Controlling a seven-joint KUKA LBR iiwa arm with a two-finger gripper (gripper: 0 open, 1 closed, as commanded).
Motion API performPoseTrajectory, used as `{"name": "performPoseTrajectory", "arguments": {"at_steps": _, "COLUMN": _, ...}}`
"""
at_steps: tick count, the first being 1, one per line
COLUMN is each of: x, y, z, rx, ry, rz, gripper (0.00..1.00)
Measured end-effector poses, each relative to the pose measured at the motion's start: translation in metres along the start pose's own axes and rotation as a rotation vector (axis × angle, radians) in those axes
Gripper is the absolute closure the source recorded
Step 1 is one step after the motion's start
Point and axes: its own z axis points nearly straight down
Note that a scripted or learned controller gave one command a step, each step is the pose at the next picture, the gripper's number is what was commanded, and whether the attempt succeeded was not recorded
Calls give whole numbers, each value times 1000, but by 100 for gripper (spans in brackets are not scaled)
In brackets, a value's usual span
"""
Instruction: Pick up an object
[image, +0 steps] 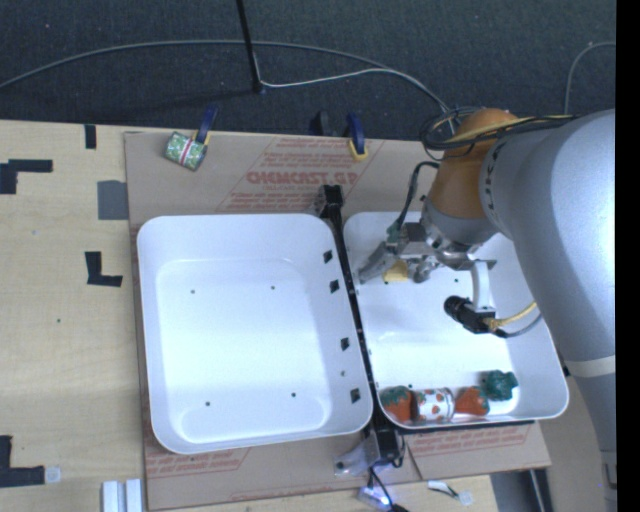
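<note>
Camera view: small pale-yellow lump (399, 273), rounded and matte, lying in the far half of the right-hand shallow white plastic bin (545, 345), close to the black divider. Directly over it, touching or nearly so, the grey metal claw (393, 260), reaching in from the right; too small and blurred to tell whether spread, pressed together, or pinching the lump. No clear long axis on the lump. Well apart, along the bin's near wall, a row: orange-red rounded piece with green top (398, 403), white cylinder with red spots (433, 405), orange piece (472, 403), knobbly green piece (497, 382). Beyond the divider, smooth glossy left-hand white bin (240, 330), on a brown cardboard sheet (270, 175).
</note>
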Motion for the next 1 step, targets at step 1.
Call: {"name": "performPoseTrajectory", "arguments": {"at_steps": 1, "x": -37, "y": -2, "z": -59, "rx": -8, "ry": -2, "rz": 5, "gripper": 0}}
